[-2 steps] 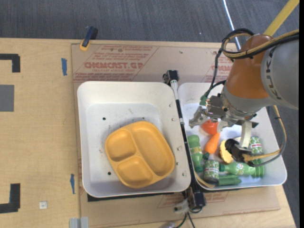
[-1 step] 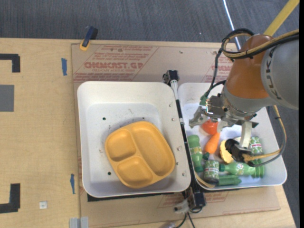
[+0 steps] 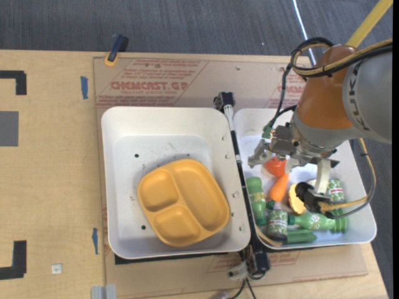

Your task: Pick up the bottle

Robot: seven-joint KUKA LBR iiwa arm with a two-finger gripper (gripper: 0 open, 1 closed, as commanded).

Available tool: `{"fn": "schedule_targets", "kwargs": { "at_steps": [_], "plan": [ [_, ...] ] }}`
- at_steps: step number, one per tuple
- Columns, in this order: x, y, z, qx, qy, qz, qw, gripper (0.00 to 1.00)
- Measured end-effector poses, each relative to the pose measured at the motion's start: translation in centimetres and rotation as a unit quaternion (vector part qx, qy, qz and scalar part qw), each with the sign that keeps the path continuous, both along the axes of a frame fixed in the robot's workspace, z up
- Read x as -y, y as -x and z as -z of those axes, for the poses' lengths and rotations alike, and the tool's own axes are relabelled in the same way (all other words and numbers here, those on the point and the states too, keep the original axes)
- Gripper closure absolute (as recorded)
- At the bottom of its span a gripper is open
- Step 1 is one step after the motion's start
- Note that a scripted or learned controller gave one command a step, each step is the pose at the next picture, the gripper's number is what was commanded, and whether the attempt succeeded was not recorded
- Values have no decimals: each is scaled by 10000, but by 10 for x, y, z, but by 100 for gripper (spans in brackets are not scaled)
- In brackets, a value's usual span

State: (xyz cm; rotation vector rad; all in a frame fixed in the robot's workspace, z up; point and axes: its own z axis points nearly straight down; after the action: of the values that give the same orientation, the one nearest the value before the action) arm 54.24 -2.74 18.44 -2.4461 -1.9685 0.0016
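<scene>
Several green bottles lie in the right bin (image 3: 368, 226). One bottle (image 3: 255, 193) runs along the bin's left wall. A second (image 3: 315, 222) lies on its side near the front wall, and a third (image 3: 335, 189) with a pale label sits to the right. My gripper (image 3: 276, 156) hangs low over the middle of this bin, above and right of the left-wall bottle. A red-orange piece (image 3: 274, 166) sits right under the gripper, partly hidden by it. I see no bottle in the gripper.
An orange carrot-like piece (image 3: 280, 188) lies among the bottles. The left bin (image 3: 118, 129) holds a yellow divided plate (image 3: 182, 202). A black clamp (image 3: 224, 99) sits at the top of the wall between the bins. The arm covers the right bin's back half.
</scene>
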Motion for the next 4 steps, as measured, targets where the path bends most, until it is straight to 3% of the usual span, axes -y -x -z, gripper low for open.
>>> {"fn": "schedule_targets", "kwargs": {
  "at_steps": [4],
  "plan": [
    [0, 0, 0, 0, 0, 0, 10000, 0]
  ]
}}
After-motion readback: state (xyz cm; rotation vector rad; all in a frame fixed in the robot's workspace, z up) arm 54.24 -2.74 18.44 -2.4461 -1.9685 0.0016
